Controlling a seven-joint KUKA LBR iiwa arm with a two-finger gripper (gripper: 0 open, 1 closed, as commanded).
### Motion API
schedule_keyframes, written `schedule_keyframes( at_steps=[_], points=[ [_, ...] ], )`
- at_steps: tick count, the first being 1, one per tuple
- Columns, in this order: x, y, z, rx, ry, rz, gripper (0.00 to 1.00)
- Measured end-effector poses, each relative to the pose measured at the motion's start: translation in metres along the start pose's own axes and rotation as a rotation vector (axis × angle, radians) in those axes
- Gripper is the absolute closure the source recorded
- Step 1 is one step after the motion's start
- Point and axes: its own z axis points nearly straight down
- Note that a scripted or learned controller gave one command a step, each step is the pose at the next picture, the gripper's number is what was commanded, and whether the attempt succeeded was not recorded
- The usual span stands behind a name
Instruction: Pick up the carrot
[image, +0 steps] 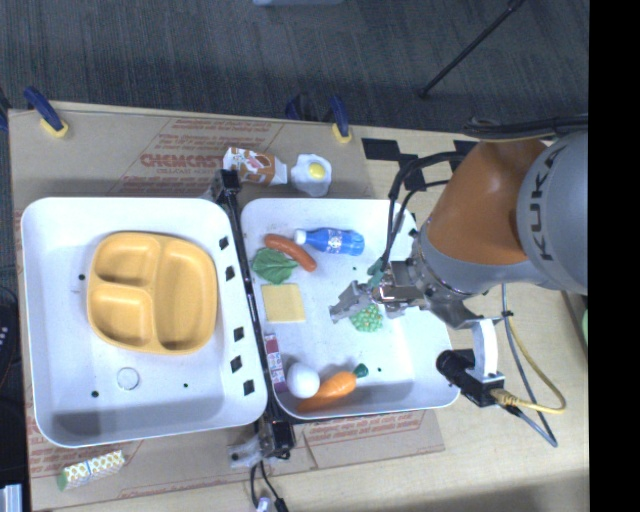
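Currently the carrot (329, 389) is seen lying along the near edge of the right bin (425, 395), touching a white egg (302, 380). The gripper (352, 303), apparently parted and empty, hangs mid-bin above green grapes (368, 318). It should be brought nearer and lowered across the carrot's middle, clear of the egg.

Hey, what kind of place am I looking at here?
Probably a robot lab test bench, not a kitchen: a KUKA arm reaches over two white bins, the food like the carrot looks like toys, and cardboard is clamped underneath.
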Motion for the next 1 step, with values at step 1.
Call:
schedule_keyframes(
  at_steps=[1],
  points=[
    [-0.0024,0.0685,0.0684,0.000,-0.002,-0.050,0.00]
  ],
)
